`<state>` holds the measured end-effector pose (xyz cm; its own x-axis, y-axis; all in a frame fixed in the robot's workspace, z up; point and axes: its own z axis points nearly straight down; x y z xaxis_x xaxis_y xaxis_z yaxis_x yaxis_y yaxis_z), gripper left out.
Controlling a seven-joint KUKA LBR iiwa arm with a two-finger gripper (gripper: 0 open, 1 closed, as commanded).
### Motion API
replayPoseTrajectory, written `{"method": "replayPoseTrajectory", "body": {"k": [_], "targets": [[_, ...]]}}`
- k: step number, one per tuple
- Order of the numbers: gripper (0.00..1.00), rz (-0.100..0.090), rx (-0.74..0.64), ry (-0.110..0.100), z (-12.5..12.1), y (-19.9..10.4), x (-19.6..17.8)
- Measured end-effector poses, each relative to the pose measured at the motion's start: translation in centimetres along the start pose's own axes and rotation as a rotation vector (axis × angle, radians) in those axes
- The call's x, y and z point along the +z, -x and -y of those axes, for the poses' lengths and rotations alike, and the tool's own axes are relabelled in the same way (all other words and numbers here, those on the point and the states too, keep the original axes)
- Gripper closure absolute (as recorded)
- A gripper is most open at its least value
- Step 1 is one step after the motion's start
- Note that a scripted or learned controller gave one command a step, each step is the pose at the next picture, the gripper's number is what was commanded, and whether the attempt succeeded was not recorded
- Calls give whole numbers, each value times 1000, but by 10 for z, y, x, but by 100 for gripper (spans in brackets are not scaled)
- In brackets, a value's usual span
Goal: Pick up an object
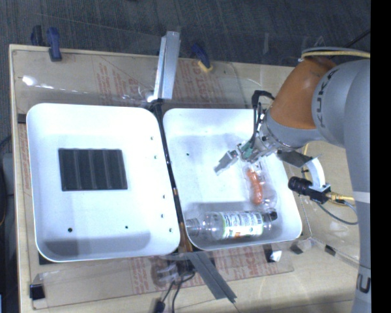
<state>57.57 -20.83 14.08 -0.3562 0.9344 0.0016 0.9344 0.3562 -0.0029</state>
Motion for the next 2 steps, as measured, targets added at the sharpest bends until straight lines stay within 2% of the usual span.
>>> {"method": "replayPoseTrajectory", "body": {"k": [2], "targets": [[0,2,35,2,16,-4,-31]]}}
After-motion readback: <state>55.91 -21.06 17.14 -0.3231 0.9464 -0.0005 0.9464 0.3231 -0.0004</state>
